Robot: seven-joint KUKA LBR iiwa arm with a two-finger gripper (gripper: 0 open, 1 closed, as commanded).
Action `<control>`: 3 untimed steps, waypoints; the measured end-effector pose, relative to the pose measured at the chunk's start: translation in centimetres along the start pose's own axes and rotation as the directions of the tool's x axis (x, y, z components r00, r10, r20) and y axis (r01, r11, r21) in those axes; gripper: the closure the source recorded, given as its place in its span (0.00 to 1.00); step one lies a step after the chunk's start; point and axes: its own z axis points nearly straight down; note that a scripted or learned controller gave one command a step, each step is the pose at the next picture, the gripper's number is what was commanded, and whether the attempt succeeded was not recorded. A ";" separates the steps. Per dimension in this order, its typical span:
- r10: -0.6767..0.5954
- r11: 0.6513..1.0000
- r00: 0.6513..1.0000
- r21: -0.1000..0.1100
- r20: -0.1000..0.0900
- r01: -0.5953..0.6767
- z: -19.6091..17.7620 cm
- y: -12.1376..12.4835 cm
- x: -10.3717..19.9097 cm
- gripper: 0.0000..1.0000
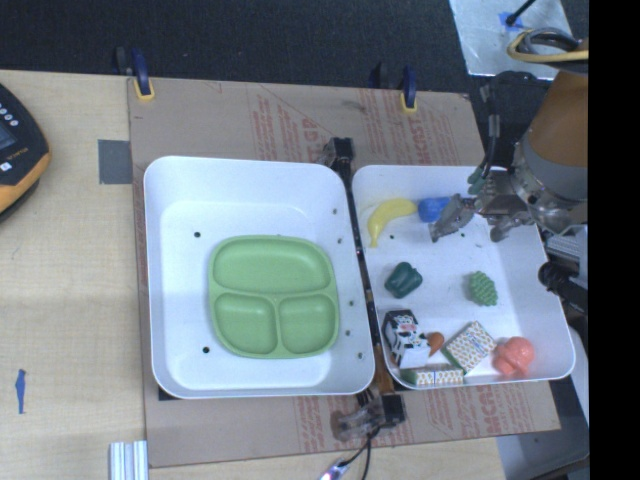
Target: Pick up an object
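Curving smooth yellow banana (388,215), ridged green tray (272,295)

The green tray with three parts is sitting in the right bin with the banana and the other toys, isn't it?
Not quite. The green tray with three parts sits in the left bin, by itself. The banana and the other toys are in the right bin. The camera view shows this.
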 end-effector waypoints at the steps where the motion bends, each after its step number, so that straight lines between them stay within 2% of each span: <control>1: 0.001 1.000 1.000 0.002 0.002 -0.001 9.0 9.0 -5.5 0.00; 2: 0.002 1.000 1.000 0.001 0.000 -0.002 13.6 -6.2 -10.7 0.00; 3: -0.001 1.000 1.000 -0.002 0.000 0.001 16.5 -0.3 -6.1 0.00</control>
